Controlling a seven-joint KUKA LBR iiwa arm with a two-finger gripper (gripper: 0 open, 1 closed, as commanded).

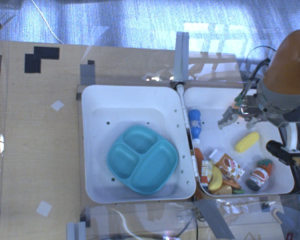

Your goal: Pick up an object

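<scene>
A grey robot arm with an orange band reaches in from the right over a wooden counter [35, 149] bearing two shallow white bins side by side. The left bin [95, 114] holds a teal divided plate [142, 159]. The right bin [210, 101] holds the loose items: a blue and white bottle [194, 124] lying along the wall between the bins, a yellow toy corn cob [247, 141] near the middle, a small red-capped bottle [260, 176] near the front right corner, and a cluster at the front edge with a banana [216, 180], a printed orange packet [229, 168] and a ketchup-like bottle [205, 170]. The hand [231, 115] hovers over bare bin floor in the upper part of the right bin, its two fingers spread apart with nothing between them. The closest likely target is the corn cob, just below and to the right of the hand. Its long axis runs on a diagonal, with one end toward the upper right and the other toward the lower left. To do this step well, the hand should probably centre over the cob's middle, turn so the fingers close across the narrow width rather than along the length, and descend straight down. The cob lies apart from its neighbours, which should leave room for both fingers; its rounded sides could let it roll or slip out if the grip lands off centre.
</scene>
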